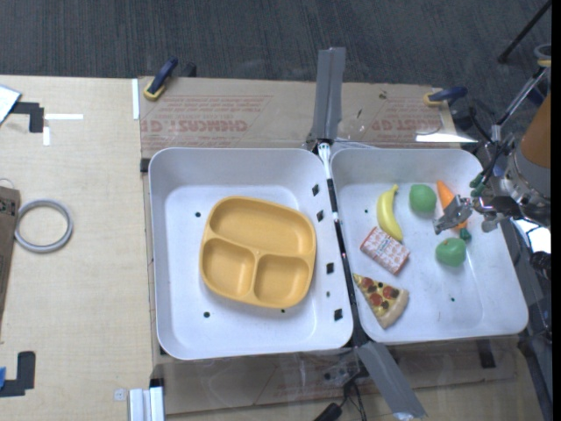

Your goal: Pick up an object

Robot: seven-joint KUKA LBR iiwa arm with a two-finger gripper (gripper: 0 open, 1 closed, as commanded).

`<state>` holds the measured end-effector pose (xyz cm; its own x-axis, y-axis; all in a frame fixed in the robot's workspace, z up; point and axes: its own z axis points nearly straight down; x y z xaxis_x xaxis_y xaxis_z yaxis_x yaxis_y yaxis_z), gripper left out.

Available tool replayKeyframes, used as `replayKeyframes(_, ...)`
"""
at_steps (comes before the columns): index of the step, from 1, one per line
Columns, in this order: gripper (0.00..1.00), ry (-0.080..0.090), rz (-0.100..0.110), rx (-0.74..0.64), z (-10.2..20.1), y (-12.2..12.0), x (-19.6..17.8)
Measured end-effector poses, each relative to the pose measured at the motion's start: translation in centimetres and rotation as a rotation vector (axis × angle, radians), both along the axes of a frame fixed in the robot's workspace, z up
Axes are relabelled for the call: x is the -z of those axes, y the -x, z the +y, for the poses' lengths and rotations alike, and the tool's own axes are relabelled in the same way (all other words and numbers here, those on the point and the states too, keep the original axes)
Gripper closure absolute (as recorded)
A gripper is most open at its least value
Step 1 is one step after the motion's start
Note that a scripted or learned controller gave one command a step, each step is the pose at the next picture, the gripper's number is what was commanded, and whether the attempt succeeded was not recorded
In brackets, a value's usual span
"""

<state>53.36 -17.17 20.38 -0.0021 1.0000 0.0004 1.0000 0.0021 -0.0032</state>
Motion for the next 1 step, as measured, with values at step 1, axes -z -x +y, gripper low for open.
replayKeyframes(1, 0.00, -0.003, -0.012, 0.137, -1.67, -4.49, 10.56)
